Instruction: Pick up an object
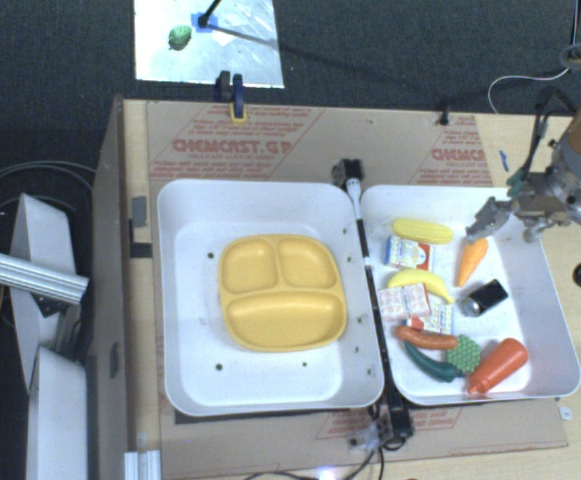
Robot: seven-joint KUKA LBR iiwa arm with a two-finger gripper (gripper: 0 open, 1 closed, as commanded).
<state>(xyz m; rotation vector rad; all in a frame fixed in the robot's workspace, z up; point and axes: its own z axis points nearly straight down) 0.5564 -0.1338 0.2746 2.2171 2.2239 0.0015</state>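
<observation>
The hand [507, 215], fingers spread wide and holding nothing, hangs just above and right of the orange carrot [471, 261], which lies apart from the other toys, likely the easiest pick.

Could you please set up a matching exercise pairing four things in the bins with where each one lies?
Things:
1. yellow divided plate
2. corn cob
3. black block
4. orange-red bottle-shaped toy

Places:
A. near front corner of the right bin, on the arm's side
B. middle of the left bin
C. far end of the right bin, above the small carton
D. right bin, just below the carrot

Pairs: 1-B, 2-C, 3-D, 4-A
</observation>
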